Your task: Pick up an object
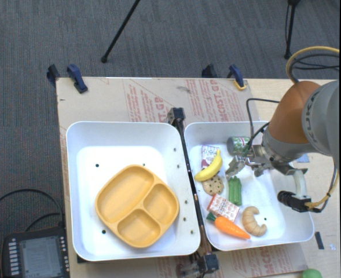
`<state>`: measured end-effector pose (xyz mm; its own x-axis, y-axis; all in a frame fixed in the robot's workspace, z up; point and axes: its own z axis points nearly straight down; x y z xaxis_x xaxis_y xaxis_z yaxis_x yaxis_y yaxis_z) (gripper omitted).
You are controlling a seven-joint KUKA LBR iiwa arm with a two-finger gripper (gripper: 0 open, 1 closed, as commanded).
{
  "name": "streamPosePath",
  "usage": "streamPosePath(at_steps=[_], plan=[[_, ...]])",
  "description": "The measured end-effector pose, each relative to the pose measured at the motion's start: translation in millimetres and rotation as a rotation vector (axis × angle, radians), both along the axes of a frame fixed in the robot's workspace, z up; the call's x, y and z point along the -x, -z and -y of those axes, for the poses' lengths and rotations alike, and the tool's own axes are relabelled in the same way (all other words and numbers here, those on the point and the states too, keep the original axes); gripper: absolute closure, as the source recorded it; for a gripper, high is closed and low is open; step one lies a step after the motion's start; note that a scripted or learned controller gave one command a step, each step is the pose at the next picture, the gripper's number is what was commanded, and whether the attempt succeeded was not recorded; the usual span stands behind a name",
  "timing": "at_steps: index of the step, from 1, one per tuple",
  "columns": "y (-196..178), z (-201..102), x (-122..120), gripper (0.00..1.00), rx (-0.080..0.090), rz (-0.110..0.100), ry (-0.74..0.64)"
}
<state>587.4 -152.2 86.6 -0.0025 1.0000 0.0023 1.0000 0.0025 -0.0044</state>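
The right bin (300,227) holds a banana (212,167), a round cookie (213,185), a green can (238,144) lying on its side, a green pickle (234,190), two red-and-white packets (207,153) (223,207), a carrot (231,227) and a croissant (253,220). My gripper (246,167) hangs low over the middle of this bin, just below the can and above the pickle. Its fingers stand apart, open, with nothing between them.
The left bin (80,155) carries a yellow divided plate (137,204). A black divider clamp (178,116) sits between the bins. Blue clamps (76,77) grip the bench's far edge. The arm's cable (300,200) loops over the right bin's right side.
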Motion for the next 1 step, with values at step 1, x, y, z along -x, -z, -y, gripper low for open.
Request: streamPosePath(at_steps=[1], plan=[[-11.0, 0.4, -0.9, 1.00, 0.000, 0.001, 0.001]])
